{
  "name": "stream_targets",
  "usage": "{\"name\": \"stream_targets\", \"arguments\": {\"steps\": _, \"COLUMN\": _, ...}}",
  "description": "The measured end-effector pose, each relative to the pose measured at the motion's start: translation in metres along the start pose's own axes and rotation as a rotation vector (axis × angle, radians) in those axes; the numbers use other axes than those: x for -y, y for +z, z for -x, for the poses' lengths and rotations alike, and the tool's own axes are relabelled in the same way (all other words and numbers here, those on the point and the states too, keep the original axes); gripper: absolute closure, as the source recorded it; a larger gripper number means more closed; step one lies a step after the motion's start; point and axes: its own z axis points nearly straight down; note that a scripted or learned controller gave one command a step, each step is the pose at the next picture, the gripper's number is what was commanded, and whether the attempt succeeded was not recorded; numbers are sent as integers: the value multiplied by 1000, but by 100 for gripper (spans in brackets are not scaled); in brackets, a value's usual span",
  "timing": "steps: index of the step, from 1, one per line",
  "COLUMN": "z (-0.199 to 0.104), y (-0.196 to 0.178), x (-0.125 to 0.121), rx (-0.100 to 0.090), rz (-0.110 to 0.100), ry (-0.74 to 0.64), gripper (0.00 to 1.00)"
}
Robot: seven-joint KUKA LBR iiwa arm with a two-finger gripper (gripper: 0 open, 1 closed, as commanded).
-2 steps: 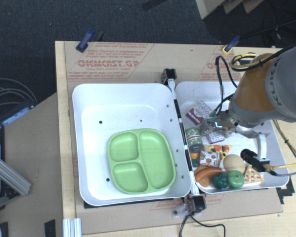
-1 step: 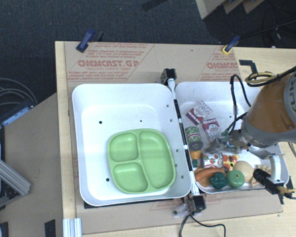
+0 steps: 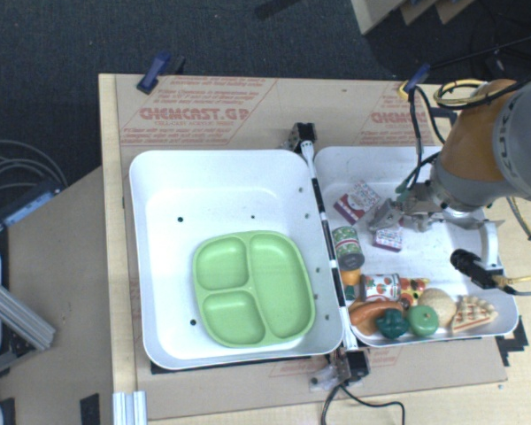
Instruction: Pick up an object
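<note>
Toy food [image 3: 407, 312] foremost — arm [image 3: 478, 149] bent over right bin [image 3: 336, 162].

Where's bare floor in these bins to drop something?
Left bin: a wide bare strip along its far wall, behind the green divided plate. Right bin: crowded along the near edge with toy food, packets under the claw; a little bare floor at its far corner.

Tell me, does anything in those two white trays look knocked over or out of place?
Mildly. In the right bin, a small can lies on its side against the divider, and the toy food is piled along the near edge. The green divided plate sits flat in the left bin. Nothing looks spilled or broken.
</note>
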Motion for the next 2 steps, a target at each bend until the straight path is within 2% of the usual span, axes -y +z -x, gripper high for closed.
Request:
{"name": "stream_targets", "arguments": {"steps": 1, "z": 0, "y": -10, "x": 0, "rx": 1, "rz": 1, "ry": 0, "gripper": 100}}
{"name": "stream_targets", "arguments": {"steps": 2, "z": -65, "y": -101, "x": -50, "rx": -1, "rz": 1, "ry": -1, "gripper": 100}}
